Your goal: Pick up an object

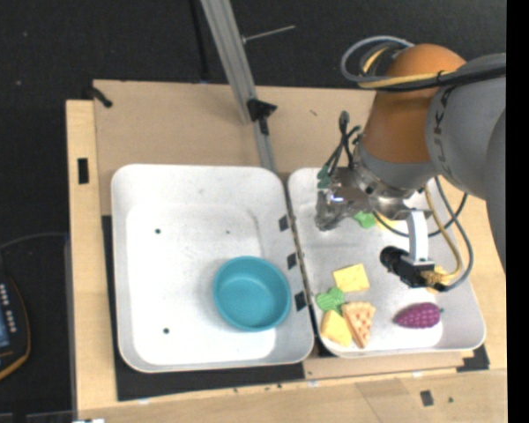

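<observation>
My gripper (331, 211) hangs low over the far left part of the right bin (473, 324), close to the wall between the two bins. A small green piece (365, 220) lies just to its right, partly covered by the wrist; whether it touches the gripper I cannot tell. Nearer the front of this bin lie a yellow block (351, 278), a green toy (330, 300), a yellow wedge (334, 328), an orange pizza-like slice (361, 322) and a purple bunch of grapes (417, 315). None of these is at the gripper.
A blue bowl (250, 293) stands in the left bin (159, 201), toward its front right corner. A grey metal pole (234, 60) slants up from the bench behind the bins. The arm's grey and orange body covers the far right of the right bin.
</observation>
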### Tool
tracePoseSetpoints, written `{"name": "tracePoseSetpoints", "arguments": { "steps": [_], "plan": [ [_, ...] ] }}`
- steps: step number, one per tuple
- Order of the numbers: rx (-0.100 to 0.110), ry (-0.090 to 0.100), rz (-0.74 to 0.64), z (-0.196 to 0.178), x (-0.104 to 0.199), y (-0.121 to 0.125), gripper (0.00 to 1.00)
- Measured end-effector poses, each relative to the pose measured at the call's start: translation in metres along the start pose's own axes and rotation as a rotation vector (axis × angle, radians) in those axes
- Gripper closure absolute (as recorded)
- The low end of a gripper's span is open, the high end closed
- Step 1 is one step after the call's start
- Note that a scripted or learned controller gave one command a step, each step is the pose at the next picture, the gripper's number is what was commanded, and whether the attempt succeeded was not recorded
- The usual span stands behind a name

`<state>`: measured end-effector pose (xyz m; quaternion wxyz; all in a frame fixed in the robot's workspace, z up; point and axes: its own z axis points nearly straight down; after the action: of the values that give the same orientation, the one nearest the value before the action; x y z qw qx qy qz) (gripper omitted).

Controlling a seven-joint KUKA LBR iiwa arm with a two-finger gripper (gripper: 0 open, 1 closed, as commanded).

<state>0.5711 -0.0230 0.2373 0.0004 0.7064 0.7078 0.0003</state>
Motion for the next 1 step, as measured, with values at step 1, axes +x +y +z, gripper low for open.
{"name": "tracePoseSetpoints", "arguments": {
  "steps": [1],
  "plan": [
    [-0.001,0.002,-0.006,-0.0118,0.0523,0.0055,1.00]
  ]
}}
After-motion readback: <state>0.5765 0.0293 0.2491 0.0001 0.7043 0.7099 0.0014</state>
